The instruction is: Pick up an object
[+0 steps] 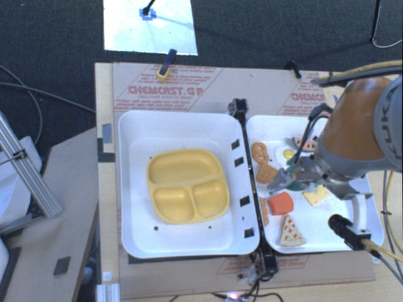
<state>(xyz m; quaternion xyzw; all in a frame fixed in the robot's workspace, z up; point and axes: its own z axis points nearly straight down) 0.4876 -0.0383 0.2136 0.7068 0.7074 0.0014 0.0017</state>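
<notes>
Below, printed bench board (pixel 189 90), dark carpet (pixel 50 30)

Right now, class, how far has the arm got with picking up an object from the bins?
Done: the hand is low in the right bin, among the toy foods beside the red block. In hand: nothing visibly lifted; its grip cannot be made out. Left: grasp and raise one item, such as the pizza slice.

The arm (pixel 368 128) is cut off by the right edge. It covers the upper right part of the right bin (pixel 327 234) and hides part of the red-and-white item (pixel 305 143). The end effector (pixel 284 180) is too small and cluttered to resolve finger spacing. The item (pixel 264 211) beside the bin divider is partly hidden.
</notes>
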